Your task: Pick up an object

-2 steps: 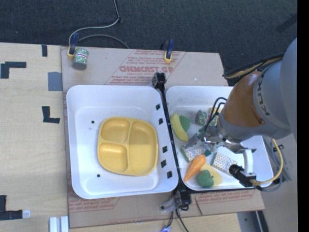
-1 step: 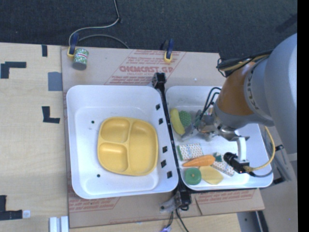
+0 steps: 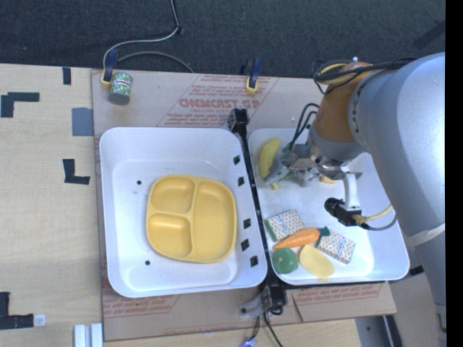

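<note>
Gripper (image 3: 289, 170) hovering by the banana (image 3: 268, 155) at 11 o'clock of the right bin (image 3: 383, 266); can't tell jaw state, nothing lifted yet.

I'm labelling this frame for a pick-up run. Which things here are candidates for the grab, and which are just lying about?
Part of the job:
- gripper, low in the right bin
- banana, beside the gripper
- carrot
- green round piece
- yellow oval piece
- two patterned packets

Lying about:
- yellow divided plate in the left bin
- small can on the bench
- clamps
</note>
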Tool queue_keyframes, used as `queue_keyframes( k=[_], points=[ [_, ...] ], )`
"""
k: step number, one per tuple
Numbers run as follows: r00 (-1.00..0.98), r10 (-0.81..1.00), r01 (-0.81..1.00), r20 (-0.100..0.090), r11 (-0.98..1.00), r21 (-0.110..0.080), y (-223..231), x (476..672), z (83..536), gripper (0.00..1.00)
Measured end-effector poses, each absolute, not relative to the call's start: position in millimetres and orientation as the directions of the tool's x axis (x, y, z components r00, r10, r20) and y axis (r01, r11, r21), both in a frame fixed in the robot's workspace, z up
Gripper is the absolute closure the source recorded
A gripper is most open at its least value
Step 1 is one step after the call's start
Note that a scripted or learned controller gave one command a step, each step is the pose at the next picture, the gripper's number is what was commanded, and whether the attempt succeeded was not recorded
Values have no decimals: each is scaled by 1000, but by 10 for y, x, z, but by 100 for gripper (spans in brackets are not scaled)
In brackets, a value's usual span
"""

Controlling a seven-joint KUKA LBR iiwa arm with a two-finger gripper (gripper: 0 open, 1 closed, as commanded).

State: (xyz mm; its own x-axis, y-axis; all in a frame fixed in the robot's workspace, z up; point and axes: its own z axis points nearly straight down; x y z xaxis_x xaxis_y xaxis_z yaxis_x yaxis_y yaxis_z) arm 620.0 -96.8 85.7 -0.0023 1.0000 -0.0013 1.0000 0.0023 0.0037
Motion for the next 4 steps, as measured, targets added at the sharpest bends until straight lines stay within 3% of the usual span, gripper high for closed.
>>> queue_keyframes(
  k=[1,2,3,4],
  points=[
    [-3,1000,1000,-4,3,3,-973,6198,955,100],
    [-3,1000,1000,-4,3,3,-974,6198,955,0],
    [-1,1000,1000,-2,1,0,-964,6224,855,0],
    [-3,1000,1000,-4,3,2,-964,6228,955,100]
  ],
)
